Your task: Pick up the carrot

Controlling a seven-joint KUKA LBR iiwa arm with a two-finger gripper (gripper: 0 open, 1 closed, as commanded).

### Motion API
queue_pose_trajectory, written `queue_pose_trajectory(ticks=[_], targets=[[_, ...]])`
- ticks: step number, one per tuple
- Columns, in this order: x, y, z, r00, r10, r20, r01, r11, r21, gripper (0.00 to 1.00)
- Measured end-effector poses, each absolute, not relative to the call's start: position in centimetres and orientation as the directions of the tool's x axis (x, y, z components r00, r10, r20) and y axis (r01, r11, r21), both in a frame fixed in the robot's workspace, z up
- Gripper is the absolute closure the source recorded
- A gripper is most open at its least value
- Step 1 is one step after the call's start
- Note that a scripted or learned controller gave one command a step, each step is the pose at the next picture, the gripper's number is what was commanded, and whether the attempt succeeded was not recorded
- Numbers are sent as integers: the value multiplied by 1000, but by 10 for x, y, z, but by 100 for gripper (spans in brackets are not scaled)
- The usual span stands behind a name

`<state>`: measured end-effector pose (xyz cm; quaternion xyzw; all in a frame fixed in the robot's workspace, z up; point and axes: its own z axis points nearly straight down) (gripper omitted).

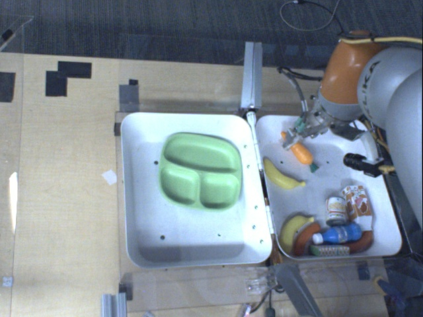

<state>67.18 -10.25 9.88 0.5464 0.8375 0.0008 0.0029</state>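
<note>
**Gripper low over the carrot, grasp not yet proven**

The carrot (301, 153) lies in the upper part of the right bin (390, 236), near its back wall and a little right of the divider between the two bins. It is a short orange piece, tilted, with a small green bit just past its lower right end. The gripper (305, 128) sits right above and against its upper end, reaching in from the arm's orange-banded wrist (347, 68). How the fingers stand I cannot tell: the metal parts at the tip blur together, and the carrot shows below them, not clearly between them.

By my reading the step in hand is the approach or the closing on the carrot; the lift has not begun, since the carrot appears to rest on the bin floor.

The next move calls for the fingers to straddle the carrot across its narrow width, close firmly, and then rise straight up. The carrot is smooth and tapered, so a grip near its tip may squirt it out; a hold nearer the middle looks safer.

Nearby things leave fair room. A banana (283, 176) lies just below left of the carrot, apart from it. Further down the bin are a can (336, 209), a small carton (357, 201), a bottle (338, 235) and another banana (295, 228). The left bin (135, 177) holds a green divided tray (200, 170).
</note>
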Motion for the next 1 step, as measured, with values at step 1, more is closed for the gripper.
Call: queue_pose_trajectory(ticks=[1], targets=[[670, -68, 202, -132, 991, -1, 991, 132, 4, 100]])
